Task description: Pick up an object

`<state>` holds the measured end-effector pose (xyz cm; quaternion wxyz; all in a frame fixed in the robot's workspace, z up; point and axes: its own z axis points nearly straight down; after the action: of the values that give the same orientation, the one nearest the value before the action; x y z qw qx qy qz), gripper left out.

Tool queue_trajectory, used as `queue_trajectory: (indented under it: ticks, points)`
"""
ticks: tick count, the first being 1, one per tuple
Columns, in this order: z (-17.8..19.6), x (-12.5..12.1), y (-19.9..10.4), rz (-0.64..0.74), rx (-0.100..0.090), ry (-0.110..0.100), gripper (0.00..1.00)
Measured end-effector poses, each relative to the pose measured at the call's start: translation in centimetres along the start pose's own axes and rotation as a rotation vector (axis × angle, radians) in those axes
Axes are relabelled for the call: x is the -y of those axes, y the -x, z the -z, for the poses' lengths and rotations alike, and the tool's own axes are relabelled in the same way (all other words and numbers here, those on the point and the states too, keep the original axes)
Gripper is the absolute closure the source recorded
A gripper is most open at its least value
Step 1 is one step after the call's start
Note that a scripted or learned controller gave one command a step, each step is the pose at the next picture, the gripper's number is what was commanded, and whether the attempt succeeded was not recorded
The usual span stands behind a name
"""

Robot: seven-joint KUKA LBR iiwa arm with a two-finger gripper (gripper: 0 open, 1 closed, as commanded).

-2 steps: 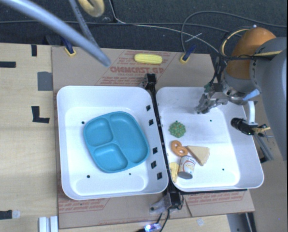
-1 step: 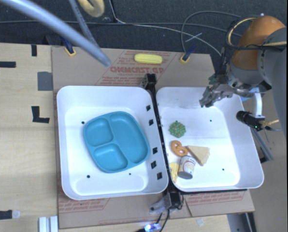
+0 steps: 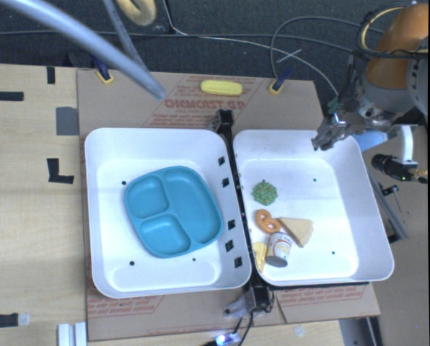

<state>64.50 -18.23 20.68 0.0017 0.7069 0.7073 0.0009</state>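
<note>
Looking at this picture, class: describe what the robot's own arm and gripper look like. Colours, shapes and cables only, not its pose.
The arm comes in from the view's right: rounded and bulky, with an orange band above a pale grey wrist. Thin dark cables loop around it near the top. The gripper is small, dark and metallic, narrowing toward its tip, with a speck of blue-green on its body.
</note>
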Motion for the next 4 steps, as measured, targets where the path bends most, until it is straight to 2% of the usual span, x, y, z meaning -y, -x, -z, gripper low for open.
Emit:
queue_trajectory:
  ticks: [1, 3, 4]
  points:
    - [3.5, -0.1, 0.0, 0.001, 0.0, 0.0, 1.0]
    - [2.0, 4.6, -9.7, 0.004, -0.003, -0.007, 1.0]
    - [2.5, 5.3, -14.7, 0.005, -0.003, -0.006, 1.0]
